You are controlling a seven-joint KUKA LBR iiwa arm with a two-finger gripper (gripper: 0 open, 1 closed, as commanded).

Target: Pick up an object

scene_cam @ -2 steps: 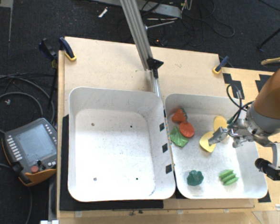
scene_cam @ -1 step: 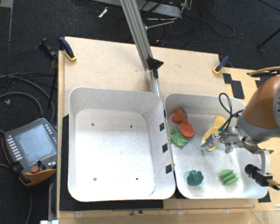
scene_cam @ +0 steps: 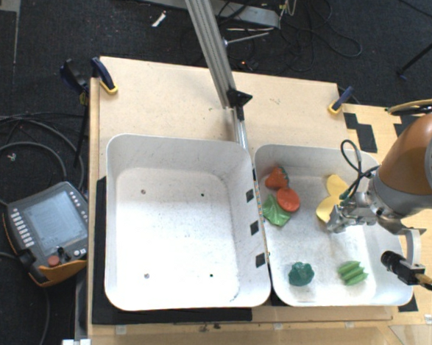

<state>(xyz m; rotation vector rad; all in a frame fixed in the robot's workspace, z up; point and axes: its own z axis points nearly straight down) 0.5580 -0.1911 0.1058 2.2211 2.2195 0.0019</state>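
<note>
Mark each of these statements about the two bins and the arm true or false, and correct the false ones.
1. The toys all lie in the right bin. True.
2. The gripper hangs over the left bin. False: it is over the right bin, beside the yellow object.
3. A dark green toy lies near the right bin's front edge. True.
4. The orange-red objects sit in the right bin's front right corner. False: they lie at its left side, next to a green piece.
</note>
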